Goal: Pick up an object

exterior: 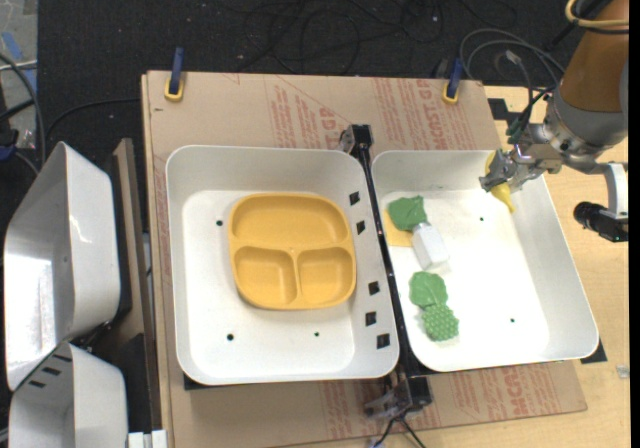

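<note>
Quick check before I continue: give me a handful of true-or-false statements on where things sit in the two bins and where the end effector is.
1. The yellow divided tray lies in the left bin. True.
2. The end effector is over the left bin. False: it is at the right bin's far edge.
3. Three green items lie in the right bin. True.
4. The small white block sits on the tray. False: it lies in the right bin, among the green items.
</note>
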`<control>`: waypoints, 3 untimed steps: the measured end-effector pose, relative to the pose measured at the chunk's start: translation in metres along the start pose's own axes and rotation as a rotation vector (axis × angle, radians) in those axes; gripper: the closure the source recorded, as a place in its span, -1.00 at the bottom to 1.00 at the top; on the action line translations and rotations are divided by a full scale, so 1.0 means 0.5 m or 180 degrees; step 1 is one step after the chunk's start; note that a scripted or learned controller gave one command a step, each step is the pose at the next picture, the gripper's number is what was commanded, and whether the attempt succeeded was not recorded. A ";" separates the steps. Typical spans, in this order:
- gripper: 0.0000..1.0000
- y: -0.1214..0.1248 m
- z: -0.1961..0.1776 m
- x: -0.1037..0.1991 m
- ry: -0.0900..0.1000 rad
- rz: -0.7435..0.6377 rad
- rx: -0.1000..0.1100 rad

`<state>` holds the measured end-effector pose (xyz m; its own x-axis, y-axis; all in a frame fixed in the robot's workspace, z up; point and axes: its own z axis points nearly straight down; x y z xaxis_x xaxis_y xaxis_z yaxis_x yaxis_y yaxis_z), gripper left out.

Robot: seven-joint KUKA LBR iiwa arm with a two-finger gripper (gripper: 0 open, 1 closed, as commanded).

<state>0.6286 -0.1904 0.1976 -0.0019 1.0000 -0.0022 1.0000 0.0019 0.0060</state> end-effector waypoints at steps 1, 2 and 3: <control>1.00 0.002 -0.041 0.000 0.0003 -0.0001 0.0007; 1.00 -0.014 -0.024 0.106 0.0012 -0.0016 0.0024; 1.00 -0.021 -0.049 0.206 0.0011 -0.0016 0.0021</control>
<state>0.6177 -0.0872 0.2217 -0.0071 1.0000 0.0011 1.0000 0.0071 -0.0005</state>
